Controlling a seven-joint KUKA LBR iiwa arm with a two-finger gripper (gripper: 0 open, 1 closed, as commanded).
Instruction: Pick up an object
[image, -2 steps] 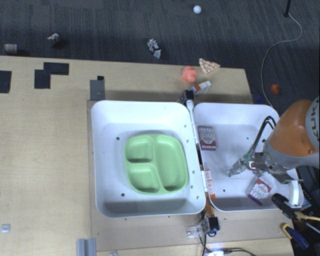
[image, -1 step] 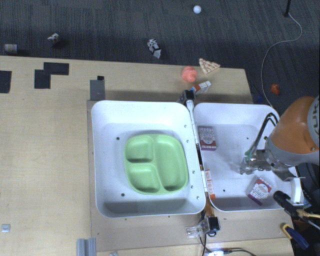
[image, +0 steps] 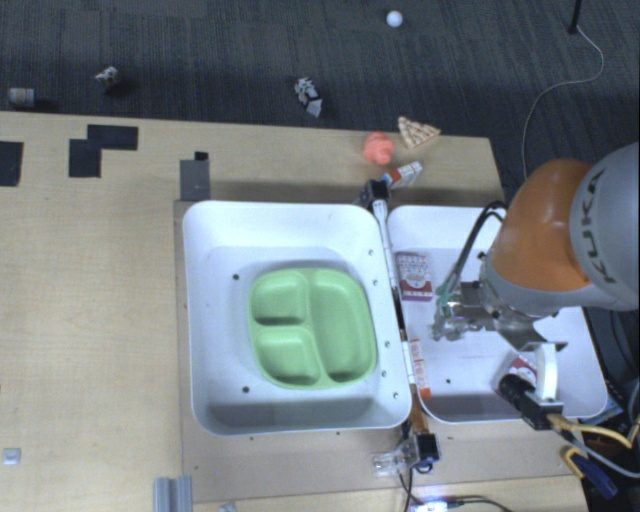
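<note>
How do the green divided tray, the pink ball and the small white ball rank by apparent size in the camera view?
Largest to smallest:
1. green divided tray, in the left bin
2. pink ball, on the bench behind the bins
3. small white ball, on the floor; it lies farther away, so its true size is unsure.

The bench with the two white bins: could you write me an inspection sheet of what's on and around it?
Surface: pale wooden bench bearing two shallow white bins.
Job's things: green three-compartment plastic tray in left bin; small printed card in right bin.
Clutter: pink ball and triangular wedge beyond the bins.
Gripper: gripper over the right bin, nothing seen between its fingers.
Cables: thin white cable on the floor.
Surroundings: dark carpet.
</note>
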